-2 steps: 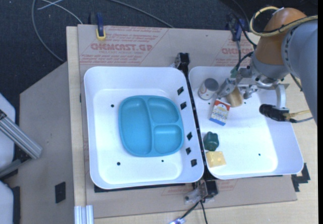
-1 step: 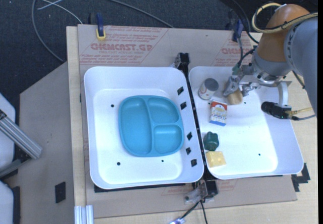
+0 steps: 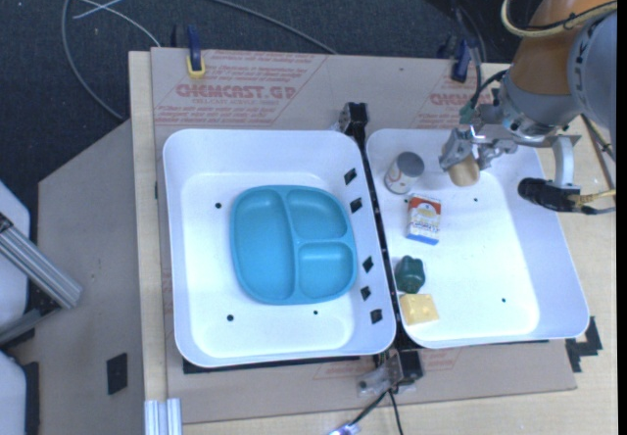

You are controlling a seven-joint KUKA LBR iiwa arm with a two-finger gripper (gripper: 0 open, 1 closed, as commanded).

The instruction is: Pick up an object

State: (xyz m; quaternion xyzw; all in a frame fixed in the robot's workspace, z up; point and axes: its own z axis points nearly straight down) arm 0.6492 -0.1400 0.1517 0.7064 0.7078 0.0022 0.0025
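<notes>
Grey arm (image 3: 578,80), orange band, yellow cable loop.

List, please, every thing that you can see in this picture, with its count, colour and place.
bins: 2, white, side by side on the bench
plate: 1, blue, three sections, in the left bin
can: 1, grey, far left of the right bin
small box: 1, orange and white, right bin, nearer than the can
green lump: 1, dark green, right bin, by its left wall
yellow block: 1, right bin, near left corner
clamps: 2, blue, far edge of the bench
arm: 1, grey with orange band, from the right
pincer: 1, over the right bin's far part
</notes>
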